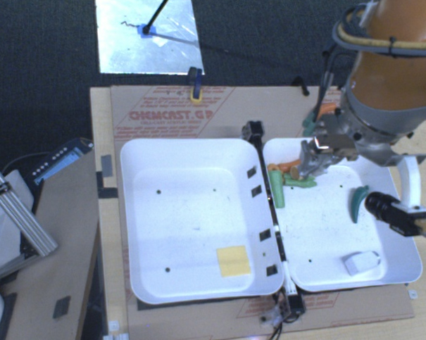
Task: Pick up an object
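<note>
The gripper is lowered into the far-left corner of the right bin, over a cluster of green and orange pieces; its state cannot be told. A green curved piece and a white block lie nearer right; a yellow square lies in the left bin

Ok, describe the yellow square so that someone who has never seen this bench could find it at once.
Start at the left bin, the one farther from the arm. Look at its floor near the bottom edge, toward the divider between the bins: the yellow square lies flat there. It is the sole coloured thing in that bin; the green and orange pieces lie in the right bin.
</note>
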{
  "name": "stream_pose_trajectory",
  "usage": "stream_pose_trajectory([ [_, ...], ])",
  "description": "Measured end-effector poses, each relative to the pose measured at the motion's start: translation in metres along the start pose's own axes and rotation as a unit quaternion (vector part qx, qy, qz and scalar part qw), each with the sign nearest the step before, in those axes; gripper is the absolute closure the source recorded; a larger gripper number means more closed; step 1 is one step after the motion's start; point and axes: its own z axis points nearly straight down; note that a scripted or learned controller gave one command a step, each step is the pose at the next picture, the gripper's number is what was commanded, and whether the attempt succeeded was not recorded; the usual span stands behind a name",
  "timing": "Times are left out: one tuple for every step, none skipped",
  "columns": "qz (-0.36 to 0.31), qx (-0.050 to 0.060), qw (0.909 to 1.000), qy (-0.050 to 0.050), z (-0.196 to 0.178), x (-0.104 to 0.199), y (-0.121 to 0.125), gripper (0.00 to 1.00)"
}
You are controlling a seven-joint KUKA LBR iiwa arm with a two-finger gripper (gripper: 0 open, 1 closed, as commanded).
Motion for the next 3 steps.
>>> stream_pose_trajectory([
  [0.000,0.000,1.0000,0.000,-0.012,0.060,0.000,1.00],
  [0.001,0.002,1.0000,-0.001,0.003,0.091,0.000,1.00],
  [0.002,0.001,1.0000,-0.001,-0.002,0.097,0.001,1.00],
])
